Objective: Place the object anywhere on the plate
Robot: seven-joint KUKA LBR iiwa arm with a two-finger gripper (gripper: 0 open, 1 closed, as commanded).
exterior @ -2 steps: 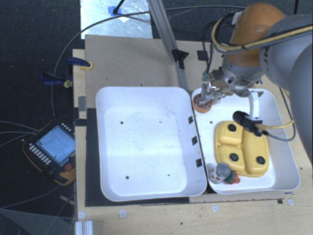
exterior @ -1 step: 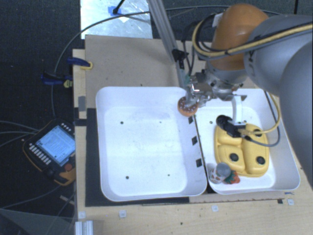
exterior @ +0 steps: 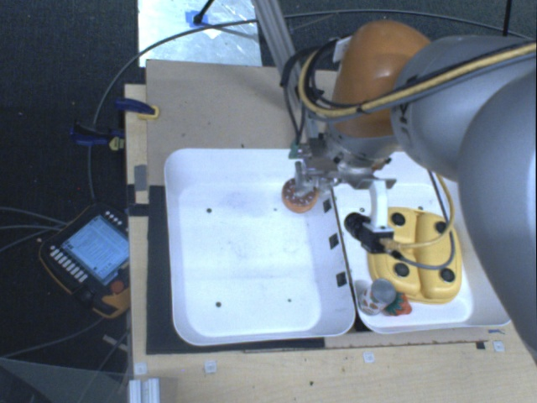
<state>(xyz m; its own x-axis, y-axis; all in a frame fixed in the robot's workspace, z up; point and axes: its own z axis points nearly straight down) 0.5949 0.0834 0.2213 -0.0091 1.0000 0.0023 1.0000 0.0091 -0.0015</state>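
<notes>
Honestly, whether the fingers are wide or narrow I cannot tell; the gripper hangs from a cluttered wrist that hides them from above. Right under it, touching or nearly so, sits the object: a small round thing, brownish with a pinkish top, rather like a toy doughnut. It lies in the left bin, up near the far right corner, close to the wall shared with the right bin.

My guess is that it is light and fairly stiff, plastic or foam, so weight is no worry. The rounded edge is the trouble, since it could squirt out of a shallow pinch. I would take it across the middle, low on the sides, with the pinch level.

Over in the right bin lies a yellow moulded piece with dark spots, which I take to be the plate, though I am not sure. A small grey cup stands just beside it at the near edge. The grey arm looms across that side of the bench
</notes>
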